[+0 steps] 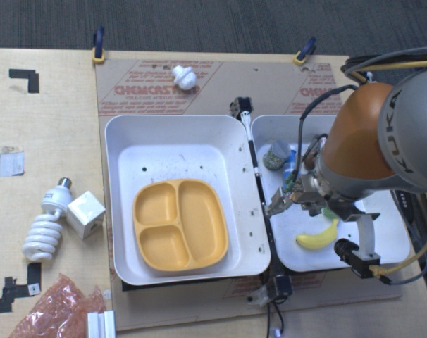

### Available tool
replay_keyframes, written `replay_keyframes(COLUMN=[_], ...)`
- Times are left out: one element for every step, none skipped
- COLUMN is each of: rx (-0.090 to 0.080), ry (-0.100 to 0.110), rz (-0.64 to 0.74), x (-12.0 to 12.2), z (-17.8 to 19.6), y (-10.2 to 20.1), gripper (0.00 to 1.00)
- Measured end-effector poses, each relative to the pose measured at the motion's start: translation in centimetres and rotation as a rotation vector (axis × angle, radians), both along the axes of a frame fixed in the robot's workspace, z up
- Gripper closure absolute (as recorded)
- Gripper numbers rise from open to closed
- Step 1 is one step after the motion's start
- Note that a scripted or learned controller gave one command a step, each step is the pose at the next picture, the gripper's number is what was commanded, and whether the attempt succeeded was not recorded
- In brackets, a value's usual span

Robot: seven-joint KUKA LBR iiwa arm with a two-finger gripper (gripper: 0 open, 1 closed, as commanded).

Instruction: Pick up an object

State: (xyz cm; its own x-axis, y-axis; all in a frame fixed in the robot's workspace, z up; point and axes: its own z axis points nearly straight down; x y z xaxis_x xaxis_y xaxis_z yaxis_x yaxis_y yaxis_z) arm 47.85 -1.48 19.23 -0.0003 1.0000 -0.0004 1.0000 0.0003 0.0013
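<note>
Bins first: the left bin [122, 153] carries a yellow divided plate [180, 224] with three compartments, lying flat toward its near side. The right bin [270, 129] holds the smaller things — a yellow banana [317, 238], short and curved, lying on the white floor near the bin's near edge, and a greyish round object [275, 156] toward the far left corner, with something blue just beside it, too hidden to name.

Over the right bin hangs the arm [390, 139], reaching in from the right, its orange band bulging above the wrist and black cables looping over it at the far side. The hand [287, 197] sits low at the bin's left wall, just left of and beyond the banana and apart from it; whether it is open or closed I cannot tell, as the wrist covers it.

On the surface left of the bins lie a white spiral bulb [46, 224], a small white cube [86, 213] touching it, and a red mesh bag [55, 308] at the near edge.
</note>
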Motion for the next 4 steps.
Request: replay_keyframes(rx=[-0.001, -0.001, -0.002, -0.001], ry=[0.002, 0.001, 0.002, 0.001], rz=[0.002, 0.001, 0.003, 0.001], x=[12.5, 14.0, 14.1, 10.0], z=[0.0, -10.0, -9.0, 0.0], y=[-5.5, -8.4, -8.4, -1.4], gripper=[0.00, 0.00, 1.00, 1.00])
